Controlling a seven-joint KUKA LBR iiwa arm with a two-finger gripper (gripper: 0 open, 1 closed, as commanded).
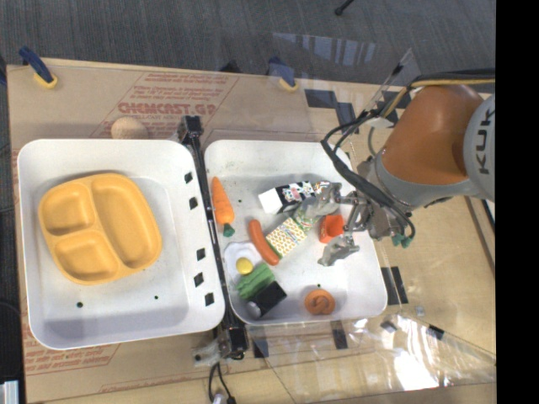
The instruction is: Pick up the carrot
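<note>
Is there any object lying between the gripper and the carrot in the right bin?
Yes. Between the gripper and the carrot by the bin's left wall lie a patterned packet and a red sausage. Approaching from above would avoid them.

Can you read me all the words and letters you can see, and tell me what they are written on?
"CHEMCAST GP", red print running backwards on the brown board behind the white bins; the smaller red lines around it are too blurred to read.
"KU", the start of a word cut off at the frame edge, on the grey arm.
The small packets in the right bin, white and patterned, carry print too small to read.
</note>
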